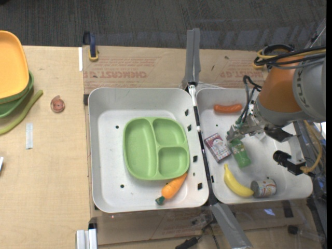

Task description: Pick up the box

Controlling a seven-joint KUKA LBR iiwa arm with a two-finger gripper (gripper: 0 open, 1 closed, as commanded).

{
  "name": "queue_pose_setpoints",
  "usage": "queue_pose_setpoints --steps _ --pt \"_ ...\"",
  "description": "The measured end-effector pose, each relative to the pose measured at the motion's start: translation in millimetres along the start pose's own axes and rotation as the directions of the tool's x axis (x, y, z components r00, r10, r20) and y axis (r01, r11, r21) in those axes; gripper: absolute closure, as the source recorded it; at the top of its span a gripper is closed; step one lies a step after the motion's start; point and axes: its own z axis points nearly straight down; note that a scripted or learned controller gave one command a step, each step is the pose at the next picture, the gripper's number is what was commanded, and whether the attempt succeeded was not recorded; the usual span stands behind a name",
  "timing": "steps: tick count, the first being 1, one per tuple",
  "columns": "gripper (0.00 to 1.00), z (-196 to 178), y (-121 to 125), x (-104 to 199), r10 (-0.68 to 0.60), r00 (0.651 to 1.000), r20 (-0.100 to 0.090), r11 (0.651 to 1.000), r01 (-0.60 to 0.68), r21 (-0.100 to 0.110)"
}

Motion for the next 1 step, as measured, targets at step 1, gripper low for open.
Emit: queue_pose_setpoints --steps 1 --pt "0.0 0.0 0.0 0.0 0.0 1.0 0.0 1.0 0.0 0.0"
